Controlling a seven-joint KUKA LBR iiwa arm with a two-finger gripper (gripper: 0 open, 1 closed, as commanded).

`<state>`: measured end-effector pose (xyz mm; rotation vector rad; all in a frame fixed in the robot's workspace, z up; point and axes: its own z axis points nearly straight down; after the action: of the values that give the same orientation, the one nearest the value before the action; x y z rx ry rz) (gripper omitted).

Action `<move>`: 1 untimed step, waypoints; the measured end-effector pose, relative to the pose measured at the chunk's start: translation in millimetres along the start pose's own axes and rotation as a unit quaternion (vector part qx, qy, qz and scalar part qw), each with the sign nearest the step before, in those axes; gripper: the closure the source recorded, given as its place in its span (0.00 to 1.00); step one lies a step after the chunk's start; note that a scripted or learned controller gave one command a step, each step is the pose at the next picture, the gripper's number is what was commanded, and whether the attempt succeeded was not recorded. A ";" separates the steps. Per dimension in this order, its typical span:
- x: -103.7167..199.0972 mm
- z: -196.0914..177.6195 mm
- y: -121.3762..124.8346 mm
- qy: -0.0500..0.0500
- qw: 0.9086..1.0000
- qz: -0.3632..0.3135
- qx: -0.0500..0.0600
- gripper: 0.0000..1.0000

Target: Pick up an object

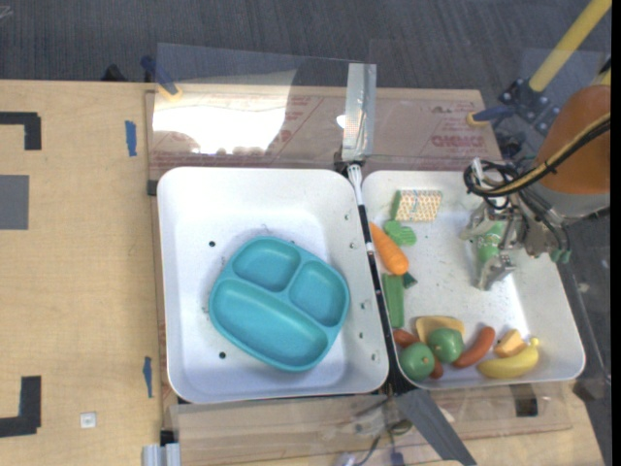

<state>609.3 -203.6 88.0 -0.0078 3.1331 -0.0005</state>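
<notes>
Pincer (493,260) is down in the right bin (553,289), upper right part, close to the right wall. Metal fingers point down toward the bin floor; something green sits at the pincer body, can't tell if it's a held item or part of the tool. Can't tell whether the fingers are open or closed from this angle.

Objects in the right bin:
- Patterned cracker-like square (418,205) near the top, left of the pincer, apart from it.
- Carrot (388,249) along the left wall, tilted, with a green piece above it.
- Green cucumber-like stick (393,299) just below the carrot, along the same wall.
- Bottom cluster, below the pincer and apart from it: green apple (418,359), second green round fruit (446,342), yellow wedge (437,325) behind them, red chili-like piece (474,348), banana (511,361) at bottom right.

Bare bin floor under the pincer tips, nothing touching them that I can see.

Left bin (184,260) holds a teal three-compartment plate (279,301), tilted, centred. Both bins sit on the counter (68,260).
</notes>
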 end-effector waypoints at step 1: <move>-4.5 -15.0 0.0 -0.008 1.000 0.000 0.002 1.00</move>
<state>613.7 -203.5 103.0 -0.0090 3.1171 -0.0057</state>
